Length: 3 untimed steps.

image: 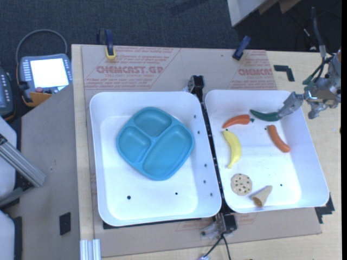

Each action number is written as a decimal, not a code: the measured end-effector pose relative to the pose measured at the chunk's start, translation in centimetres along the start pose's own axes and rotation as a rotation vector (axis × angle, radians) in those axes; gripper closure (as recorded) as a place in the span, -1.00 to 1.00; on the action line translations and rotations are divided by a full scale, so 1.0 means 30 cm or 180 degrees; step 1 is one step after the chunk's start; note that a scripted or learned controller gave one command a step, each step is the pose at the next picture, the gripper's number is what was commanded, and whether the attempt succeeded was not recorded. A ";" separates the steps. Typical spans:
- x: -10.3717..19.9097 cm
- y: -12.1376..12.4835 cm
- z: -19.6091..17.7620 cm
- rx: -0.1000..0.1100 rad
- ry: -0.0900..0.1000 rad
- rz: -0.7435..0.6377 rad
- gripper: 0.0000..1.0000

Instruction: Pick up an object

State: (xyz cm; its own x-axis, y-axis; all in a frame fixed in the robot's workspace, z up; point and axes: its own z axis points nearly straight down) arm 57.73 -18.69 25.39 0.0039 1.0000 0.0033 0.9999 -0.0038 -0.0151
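The right bin (317, 169) holds several toy foods. A green pepper (263, 114) and an orange pepper (237, 121) lie at the back. A yellow banana (233, 148) is in the middle and an orange sausage (278, 138) to its right. A chocolate-chip cookie (241, 184) and a cone (262, 195) sit near the front. My gripper (301, 108) hovers over the bin's back right corner, open, with nothing between its fingers. Its left finger (287, 108) is next to the green pepper's right end.
A blue divided plate (156, 143) lies in the left bin (98, 161). A black divider with a clamp (196, 83) runs between the bins. A tablet-like pendant (47, 72) sits off the bench at the far left.
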 end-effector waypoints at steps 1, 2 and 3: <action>0.003 0.007 -0.027 -0.0044 -0.0010 -0.0013 -1.00; 0.033 -0.009 0.160 -0.0026 -0.0003 -0.0013 -1.00; 0.032 -0.006 0.363 -0.0035 -0.0006 -0.0011 -1.00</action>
State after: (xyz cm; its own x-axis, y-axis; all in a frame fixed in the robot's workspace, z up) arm 57.39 -17.71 14.50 0.0002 1.0000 0.0015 1.0000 -0.0002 -0.0040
